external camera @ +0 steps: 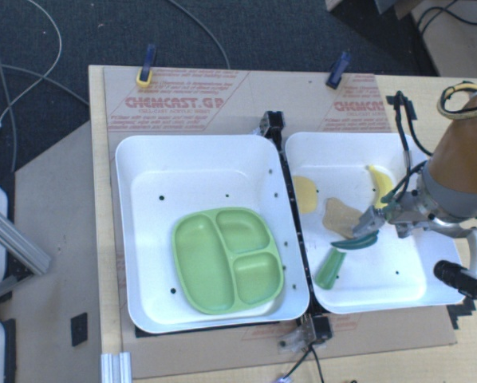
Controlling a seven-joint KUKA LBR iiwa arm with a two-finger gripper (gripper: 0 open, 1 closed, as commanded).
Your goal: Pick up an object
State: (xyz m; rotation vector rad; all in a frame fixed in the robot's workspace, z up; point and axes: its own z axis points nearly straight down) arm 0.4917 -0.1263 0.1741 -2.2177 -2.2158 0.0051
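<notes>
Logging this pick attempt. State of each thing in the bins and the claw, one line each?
Green divided plate: flat in left bin, compartments bare.
Banana: lying in right bin, near the arm.
Tan piece: flat, beside claw.
Yellow disc: flat by the divider.
Green-handled tool: lying tilted.
Claw: low over tan piece; grip unclear.
</notes>
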